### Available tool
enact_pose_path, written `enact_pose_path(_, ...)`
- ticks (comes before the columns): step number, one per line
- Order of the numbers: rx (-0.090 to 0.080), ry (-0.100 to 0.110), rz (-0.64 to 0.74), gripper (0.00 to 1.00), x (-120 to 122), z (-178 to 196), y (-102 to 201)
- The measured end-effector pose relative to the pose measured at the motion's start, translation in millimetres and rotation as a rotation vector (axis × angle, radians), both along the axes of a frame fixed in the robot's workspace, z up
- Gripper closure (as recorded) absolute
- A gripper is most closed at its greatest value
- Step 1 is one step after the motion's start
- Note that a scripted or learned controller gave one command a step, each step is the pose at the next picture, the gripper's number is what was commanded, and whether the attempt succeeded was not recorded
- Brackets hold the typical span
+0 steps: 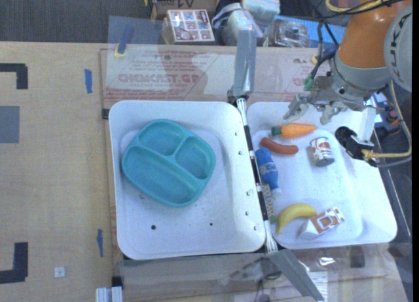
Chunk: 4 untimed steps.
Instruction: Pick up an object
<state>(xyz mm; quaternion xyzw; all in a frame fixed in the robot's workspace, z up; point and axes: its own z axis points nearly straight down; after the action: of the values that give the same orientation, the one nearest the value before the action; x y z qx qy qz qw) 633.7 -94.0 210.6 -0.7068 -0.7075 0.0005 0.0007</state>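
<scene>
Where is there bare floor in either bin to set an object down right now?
Left bin: bare floor in front of the teal divided plate and to its right. Right bin: a free patch between the can and the small carton. Crowded at the back, around the carrot and sausage, under the gripper.

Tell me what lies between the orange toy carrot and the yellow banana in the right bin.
In the camera view, a red toy sausage lies just below the orange toy carrot; bare white bin floor follows down to the yellow banana.
</scene>
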Motion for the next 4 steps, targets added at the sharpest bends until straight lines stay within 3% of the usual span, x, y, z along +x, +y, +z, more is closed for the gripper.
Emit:
enact_pose_path(1,-0.001,-0.004,0.142,0.0,-25,-115,-12)
enact_pose_path(2,-0.002,-0.008,0.139,1.0,-24,-105,-13)
enact_pose_path(3,-0.002,-0.008,0.14,0.0,-24,-105,-13)
enact_pose_path(4,0.007,0.028,0.088,0.0,28,-126,-20)
